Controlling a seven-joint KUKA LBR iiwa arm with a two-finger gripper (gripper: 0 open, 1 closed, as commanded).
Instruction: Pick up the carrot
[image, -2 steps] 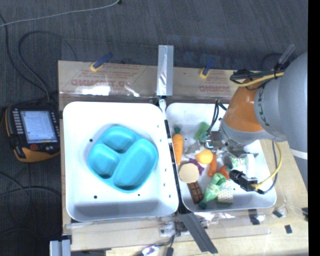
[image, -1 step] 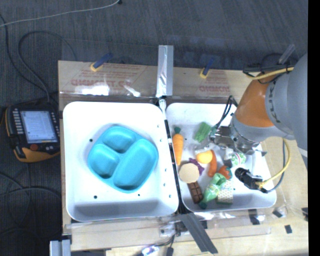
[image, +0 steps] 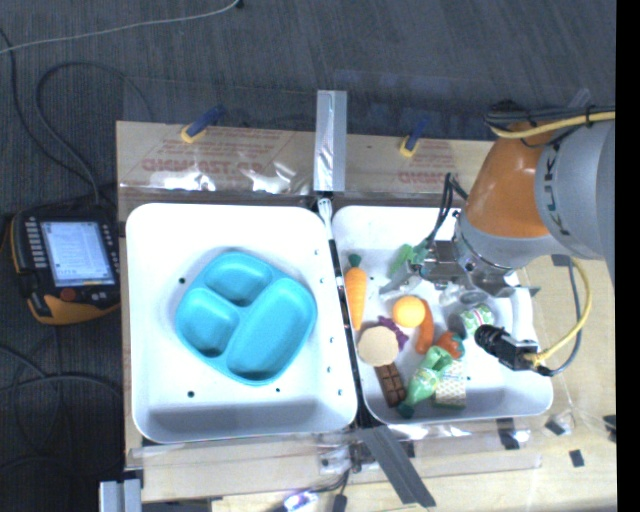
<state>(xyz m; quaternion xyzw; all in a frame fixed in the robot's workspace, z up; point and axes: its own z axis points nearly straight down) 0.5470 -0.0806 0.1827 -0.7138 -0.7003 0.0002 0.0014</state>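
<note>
The carrot (image: 355, 292) is a slim orange toy with a small green top. It lies lengthwise along the left wall of the right bin (image: 520, 400), pointing toward the front. My gripper (image: 447, 277) hangs over the middle of that bin, to the right of the carrot and well apart from it, just above a yellow round toy (image: 409, 311). The arm's orange band (image: 505, 195) and grey wrist hide the bin's back right part.
Crowded around the gripper are a green piece (image: 404, 258), a short orange toy (image: 427, 329), a tan round toy (image: 377, 344), a brown chocolate bar (image: 389, 382) and a green packet (image: 430, 381). A blue divided plate (image: 246, 315) lies in the left bin (image: 160, 400).
</note>
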